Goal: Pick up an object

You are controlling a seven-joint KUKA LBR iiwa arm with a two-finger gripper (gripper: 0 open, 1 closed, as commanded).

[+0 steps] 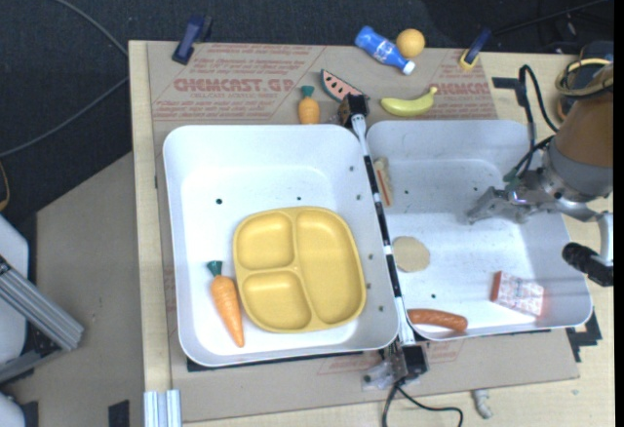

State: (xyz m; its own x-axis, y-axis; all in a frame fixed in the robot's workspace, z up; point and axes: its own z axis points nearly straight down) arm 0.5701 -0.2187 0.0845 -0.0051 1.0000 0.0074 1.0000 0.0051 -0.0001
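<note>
So the arm (583, 137) comes in from the right and its pincer (487, 207) sits low over the right bin (458, 137), roughly in the bin's upper middle. Its fingers look spread apart with nothing between them, so it's not holding anything. Stuff in that right bin: a round tan cookie-looking disc (410, 254) near the left wall, a sausage (437, 321) along the front edge, a small red and white packet (518, 292) toward the front right corner, and a thin brown stick thing (382, 181) lying against the left wall. All of them are well apart from the pincer. The left bin (210, 172) has a yellow divided plate (296, 268) and a toy carrot (226, 305) lying just beside the plate's left edge. Behind the bins on the surface (234, 79) there's a banana (409, 102), a blue bottle (382, 49) touching an orange ball (410, 42), a watermelon slice (337, 84) and a tiny orange toy (309, 108).
</note>
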